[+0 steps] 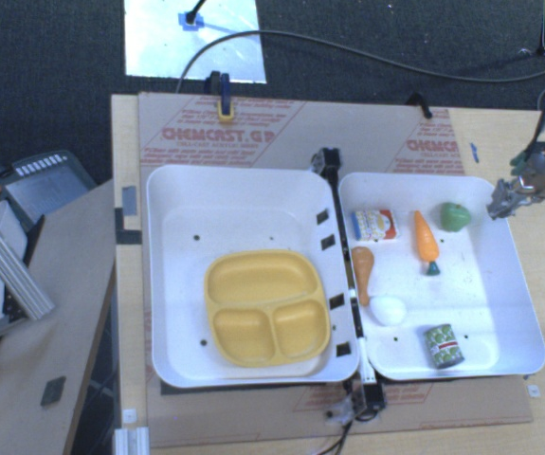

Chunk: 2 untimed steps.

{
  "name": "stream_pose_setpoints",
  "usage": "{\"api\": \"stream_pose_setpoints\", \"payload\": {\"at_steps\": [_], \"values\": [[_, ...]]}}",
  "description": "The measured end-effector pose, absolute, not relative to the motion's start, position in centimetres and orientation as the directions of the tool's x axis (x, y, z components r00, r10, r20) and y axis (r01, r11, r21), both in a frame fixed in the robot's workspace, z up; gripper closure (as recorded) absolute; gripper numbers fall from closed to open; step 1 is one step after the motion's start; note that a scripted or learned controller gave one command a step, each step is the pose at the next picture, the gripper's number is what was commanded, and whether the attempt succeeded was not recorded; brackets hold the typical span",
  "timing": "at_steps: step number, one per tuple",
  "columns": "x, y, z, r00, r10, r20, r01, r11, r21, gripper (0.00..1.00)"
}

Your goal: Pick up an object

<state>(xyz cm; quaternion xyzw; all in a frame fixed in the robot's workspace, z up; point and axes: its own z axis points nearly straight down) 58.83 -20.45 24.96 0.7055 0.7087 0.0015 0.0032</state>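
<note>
The right bin point(499, 282) holds several small items: an orange carrot point(426, 239), a green round fruit point(455, 216), a red and white packet point(373, 224), a tan drumstick-shaped piece point(362, 269), a white egg point(387, 309) and a green can point(444, 345). My gripper point(502, 200) hovers at the bin's far right rim, just right of the green fruit and apart from it. Nothing shows between its fingers.
The left bin point(172, 216) holds a yellow divided tray point(264, 307). A black clip divider point(334, 226) runs between the bins. Cardboard point(253, 131) lies under both. A cable point(348, 50) crosses the dark floor behind the bench.
</note>
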Motion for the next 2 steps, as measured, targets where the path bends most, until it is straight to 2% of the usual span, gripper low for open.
{"api": "stream_pose_setpoints", "payload": {"at_steps": [1,2], "values": [[58.9,-20.5,27.1,-0.005,1.000,-0.002,1.000,0.005,0.005,1.00],[59.7,-16.1,27.0,-0.009,1.000,0.000,1.000,0.009,0.003,1.00]]}}
